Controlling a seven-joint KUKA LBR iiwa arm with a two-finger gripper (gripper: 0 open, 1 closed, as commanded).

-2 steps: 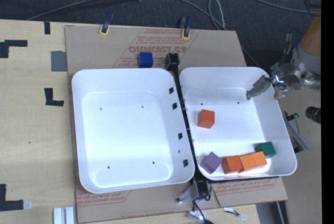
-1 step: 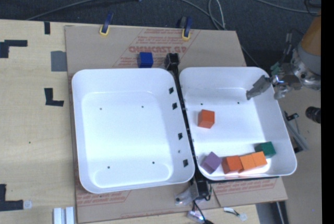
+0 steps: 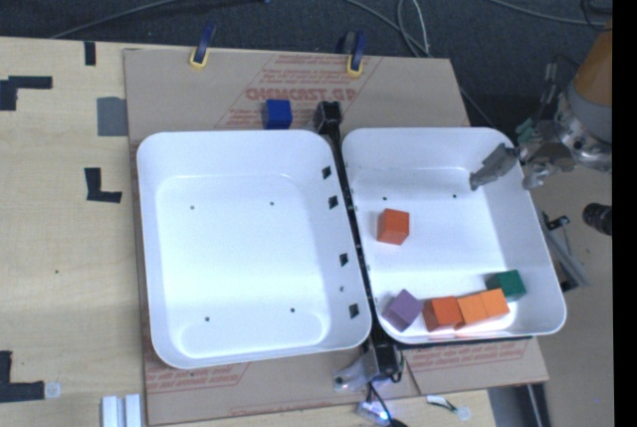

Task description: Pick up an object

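The orange block (image 3: pixel 393 226) sits alone mid-floor in the right bin (image 3: pixel 428 141), the easiest pick, while the end effector (image 3: pixel 495 166) hangs at that bin's far right edge, holding nothing, its spread impossible to tell.

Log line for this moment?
gripper: over right bin edge, holding nothing | orange cube: alone mid-bin | four blocks: front edge

Even, fairly bright overhead light washes the two shallow white plastic bins (image 3: pixel 239 246) nearly to glare, shadows stay soft and short, and the whole low-resolution frame looks slightly soft and grainy.
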